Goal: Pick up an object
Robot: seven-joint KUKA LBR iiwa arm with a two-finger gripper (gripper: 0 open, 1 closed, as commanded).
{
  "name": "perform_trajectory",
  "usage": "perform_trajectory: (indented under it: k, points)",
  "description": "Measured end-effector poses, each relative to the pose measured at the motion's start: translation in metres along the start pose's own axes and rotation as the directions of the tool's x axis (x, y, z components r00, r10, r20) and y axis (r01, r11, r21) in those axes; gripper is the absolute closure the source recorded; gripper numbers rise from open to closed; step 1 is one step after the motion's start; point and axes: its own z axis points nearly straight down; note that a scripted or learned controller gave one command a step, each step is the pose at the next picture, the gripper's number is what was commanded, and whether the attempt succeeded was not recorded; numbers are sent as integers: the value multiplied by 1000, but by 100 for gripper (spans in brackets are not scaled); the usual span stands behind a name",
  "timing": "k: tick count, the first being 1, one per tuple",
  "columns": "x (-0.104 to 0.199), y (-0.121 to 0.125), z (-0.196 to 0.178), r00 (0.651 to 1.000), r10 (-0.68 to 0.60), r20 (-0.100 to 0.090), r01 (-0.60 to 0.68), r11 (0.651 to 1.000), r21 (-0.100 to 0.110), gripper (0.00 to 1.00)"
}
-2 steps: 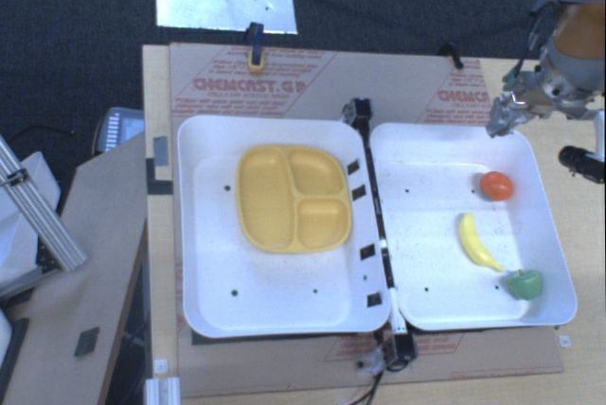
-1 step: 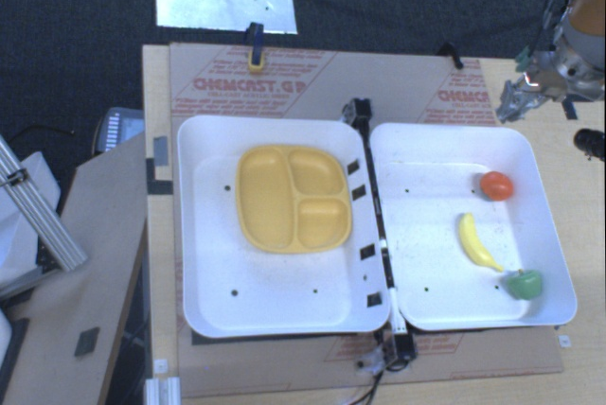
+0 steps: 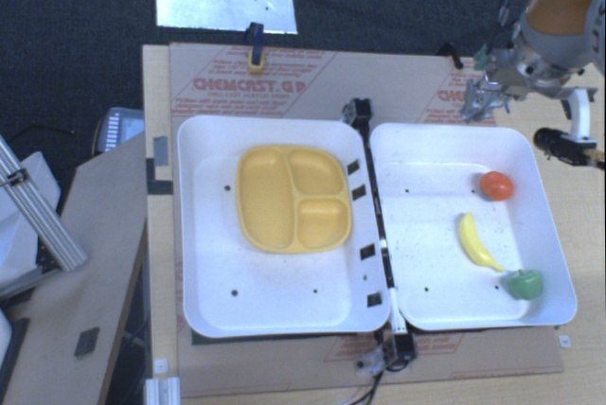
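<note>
Hovering claw (image 3: 481, 98) past the right bin's (image 3: 445, 304) far rim, grip state unclear. Best bet: drop straight over the tomato (image 3: 496, 185) near the far right wall, clear of the banana (image 3: 478, 243).

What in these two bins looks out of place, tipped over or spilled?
Nothing stands out. The yellow divided plate lies flat in the left bin. The orange fruit, banana and green pepper lie apart along the right side of the right bin. The gripper hangs above the bench beyond the bins.
</note>
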Motion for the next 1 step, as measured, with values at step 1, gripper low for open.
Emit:
perform_trajectory:
  k: [1]
  points:
    - [46,-6,11,1000,2,0,-2,1000,2,100]
